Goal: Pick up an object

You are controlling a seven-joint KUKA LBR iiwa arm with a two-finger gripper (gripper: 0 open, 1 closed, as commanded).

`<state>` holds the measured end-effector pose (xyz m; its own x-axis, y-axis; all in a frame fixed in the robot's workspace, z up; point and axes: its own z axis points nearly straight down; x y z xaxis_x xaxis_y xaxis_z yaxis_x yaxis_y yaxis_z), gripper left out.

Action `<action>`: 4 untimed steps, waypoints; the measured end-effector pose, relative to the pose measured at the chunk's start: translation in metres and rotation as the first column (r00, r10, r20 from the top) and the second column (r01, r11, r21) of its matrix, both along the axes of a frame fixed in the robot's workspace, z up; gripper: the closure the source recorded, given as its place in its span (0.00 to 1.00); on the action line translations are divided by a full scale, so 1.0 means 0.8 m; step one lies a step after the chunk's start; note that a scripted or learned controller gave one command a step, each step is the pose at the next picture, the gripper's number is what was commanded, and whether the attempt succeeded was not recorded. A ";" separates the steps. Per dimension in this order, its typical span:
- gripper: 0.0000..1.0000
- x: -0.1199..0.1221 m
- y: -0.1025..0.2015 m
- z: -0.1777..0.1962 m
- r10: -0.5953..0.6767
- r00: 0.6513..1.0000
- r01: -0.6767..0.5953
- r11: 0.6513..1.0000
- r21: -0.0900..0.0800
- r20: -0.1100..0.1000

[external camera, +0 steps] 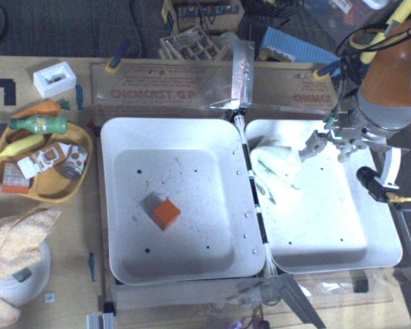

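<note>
Meanwhile, the arm point(390, 81) hangs over the right bin point(342, 252), at its far right corner. Its fingers point(314, 146) point left toward a pale crumpled cloth point(274, 164) lying in that bin's near-left part, beside the divider. I cannot tell whether they are apart or together, and nothing shows between them. An orange block point(167, 214) sits in the left bin point(130, 142), near its middle, well apart from the arm. A yellow bowl point(55, 190) of packaged toy food stands on the counter point(14, 70) at left.

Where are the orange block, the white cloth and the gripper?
orange block point(167, 214): camera view, on its top face, left bin.
white cloth point(274, 163): camera view, middle of the crumpled fabric, right bin.
gripper point(327, 145): camera view, midway between its fingertips.
</note>
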<state>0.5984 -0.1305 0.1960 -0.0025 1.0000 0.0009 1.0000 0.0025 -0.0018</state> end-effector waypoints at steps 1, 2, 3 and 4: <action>0.00 -0.022 0.074 -0.014 -0.157 0.988 0.157 0.988 0.000 -0.003; 0.00 0.032 0.043 -0.088 -0.082 0.997 0.082 0.997 -0.002 0.005; 0.00 0.025 -0.027 -0.019 -0.138 0.990 0.138 0.990 -0.002 0.005; 0.00 0.077 0.028 -0.127 -0.058 0.998 0.058 0.998 -0.002 0.005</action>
